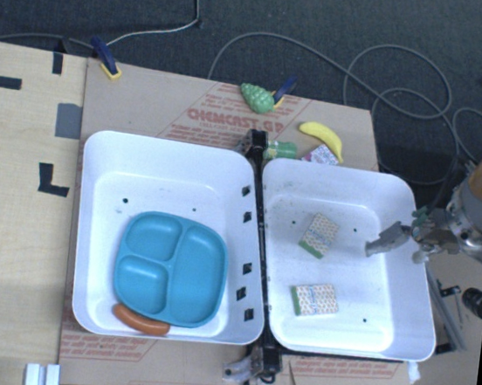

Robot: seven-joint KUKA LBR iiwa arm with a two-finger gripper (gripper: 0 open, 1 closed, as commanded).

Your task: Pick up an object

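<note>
At the right rim of the right bin (403,198) we are seeing the gripper (390,242) reaching in from the arm (476,209), its grey finger pointing left over the bin's floor. We cannot tell how the hand is set, and we are seeing nothing gripped in it.

Inside that right bin two small patterned packets are lying flat. The upper packet (318,234) is resting left of the gripper, apart from it, tilted on the floor toward the bin's middle. The lower packet (314,299) is lying nearer the bin's front wall, below the upper one and well clear of the gripper.

To the left of the right bin, touching it along a shared black divider, the left bin (102,178) is holding a blue compartment plate (170,268), and an orange sausage-shaped toy (141,321) is lying against the plate's front edge.

Beyond the right bin's far wall, on the cardboard sheet (146,109), we are seeing a yellow banana (321,138), a green toy (258,97) and a small pink-and-white packet (322,157) just beside the banana.
</note>
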